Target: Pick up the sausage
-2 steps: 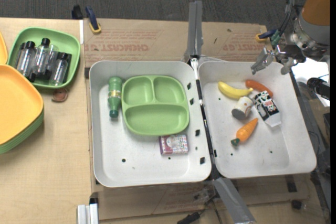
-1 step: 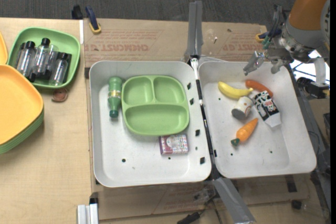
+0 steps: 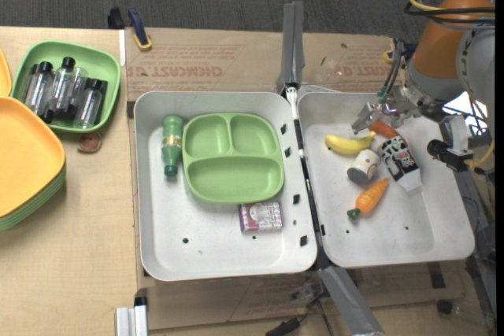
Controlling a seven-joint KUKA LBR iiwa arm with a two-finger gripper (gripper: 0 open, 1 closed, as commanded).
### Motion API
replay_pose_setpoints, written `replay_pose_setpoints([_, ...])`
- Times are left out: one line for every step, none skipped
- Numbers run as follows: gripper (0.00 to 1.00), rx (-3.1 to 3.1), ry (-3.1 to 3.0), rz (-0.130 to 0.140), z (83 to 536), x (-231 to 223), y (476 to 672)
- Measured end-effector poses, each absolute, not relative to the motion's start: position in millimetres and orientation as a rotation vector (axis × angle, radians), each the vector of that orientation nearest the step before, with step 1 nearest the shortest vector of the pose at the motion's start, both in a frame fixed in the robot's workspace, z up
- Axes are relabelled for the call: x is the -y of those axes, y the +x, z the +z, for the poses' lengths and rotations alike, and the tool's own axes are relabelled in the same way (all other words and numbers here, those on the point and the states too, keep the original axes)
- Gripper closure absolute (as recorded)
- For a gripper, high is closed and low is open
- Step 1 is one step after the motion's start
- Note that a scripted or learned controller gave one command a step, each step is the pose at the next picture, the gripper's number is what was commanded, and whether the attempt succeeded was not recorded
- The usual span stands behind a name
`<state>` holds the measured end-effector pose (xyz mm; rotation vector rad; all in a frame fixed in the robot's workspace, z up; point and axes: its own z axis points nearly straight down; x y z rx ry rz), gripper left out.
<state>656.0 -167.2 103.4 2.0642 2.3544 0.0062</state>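
With the pincer [image 3: 376, 112], whose opening cannot be told, lowered beside the sausage [image 3: 383, 128], the crowded banana [image 3: 350, 142] or carton [image 3: 400, 160] may be seized instead.

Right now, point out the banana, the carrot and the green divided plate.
banana [image 3: 350, 143]: camera view, middle of its curved yellow body.
carrot [image 3: 373, 195]: camera view, middle of its orange body.
green divided plate [image 3: 233, 179]: camera view, floor of its large compartment.

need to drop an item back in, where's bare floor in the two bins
Right bin: its whole near half, below the carrot, is bare. Left bin: bare strip along the near edge, left of the pink packet, below the green plate. Crowded: the right bin's far part, around the banana and gripper.
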Motion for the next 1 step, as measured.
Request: replay_pose_setpoints([1.00,-2.355,2.070,0.002,110.1,167.9,654.4])
